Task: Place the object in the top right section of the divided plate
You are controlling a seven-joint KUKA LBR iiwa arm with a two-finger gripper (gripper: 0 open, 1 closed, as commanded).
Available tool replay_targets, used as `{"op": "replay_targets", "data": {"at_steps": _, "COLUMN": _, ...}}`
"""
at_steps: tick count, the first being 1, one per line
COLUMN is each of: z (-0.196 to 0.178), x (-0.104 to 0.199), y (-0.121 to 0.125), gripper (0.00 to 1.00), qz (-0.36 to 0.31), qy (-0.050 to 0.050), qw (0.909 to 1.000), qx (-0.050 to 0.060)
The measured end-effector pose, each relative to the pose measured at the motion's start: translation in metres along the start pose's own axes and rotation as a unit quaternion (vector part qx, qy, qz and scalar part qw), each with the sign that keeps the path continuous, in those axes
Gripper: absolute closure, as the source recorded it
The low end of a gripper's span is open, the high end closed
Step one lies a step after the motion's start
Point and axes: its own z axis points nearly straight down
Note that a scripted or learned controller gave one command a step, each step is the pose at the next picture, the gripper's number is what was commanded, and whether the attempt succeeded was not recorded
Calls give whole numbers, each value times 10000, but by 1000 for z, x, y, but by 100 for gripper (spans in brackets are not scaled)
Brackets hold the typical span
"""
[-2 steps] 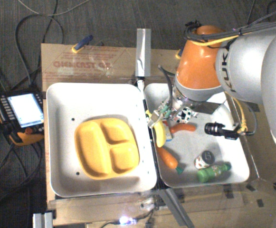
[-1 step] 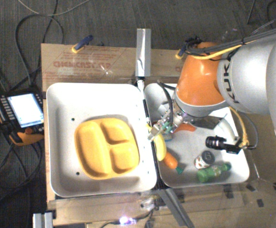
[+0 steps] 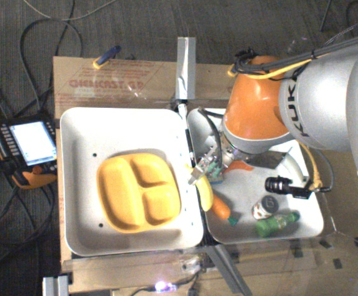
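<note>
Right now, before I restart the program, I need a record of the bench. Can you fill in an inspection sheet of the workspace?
Surface: left bin and right bin, white, side by side on a cardboard sheet.
Job's things: yellow divided plate in the left bin; banana, possibly the object, at the right bin's left wall.
Clutter: carrot, small jar and green bottle in the right bin.
Grippers: claw over the wall between the bins, just above the banana; grip cannot be told.
Cables: loose cable on the floor beyond the bench.
Surroundings: handheld pendant, screen lit, left of the bench; blue-handled tool on the cardboard.
</note>
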Motion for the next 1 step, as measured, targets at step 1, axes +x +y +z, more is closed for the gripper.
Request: {"op": "replay_targets", "data": {"at_steps": 1, "z": 14, "x": -2, "y": -22, "gripper": 100, "qz": 294, "qy": 10, "qw": 9996, "qx": -2}}
